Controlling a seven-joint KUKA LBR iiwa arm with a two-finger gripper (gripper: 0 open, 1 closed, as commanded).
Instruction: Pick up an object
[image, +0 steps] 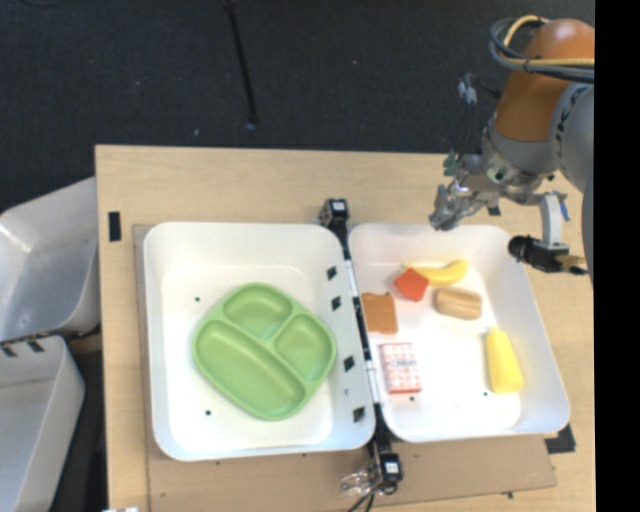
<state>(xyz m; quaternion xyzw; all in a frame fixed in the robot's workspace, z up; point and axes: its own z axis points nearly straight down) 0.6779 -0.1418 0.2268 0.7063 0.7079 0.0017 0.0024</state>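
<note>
The right bin (520, 400) holds several small items: a yellow banana (445, 271), a red block (411, 285), a tan bread roll (458, 303), a brown slab (379, 312), a red-and-white patterned card (399, 367) and a yellow corn cob (503, 361). My gripper (450, 211) hangs over the far rim of that bin, up and to the right of the banana, apart from every item. Nothing shows between its fingers.
The left bin (170, 400) holds a green divided plate (264, 349). A black clamp (334, 211) sits at the far end of the divider between the bins. A black part (535, 252) sticks out over the right bin's far right rim.
</note>
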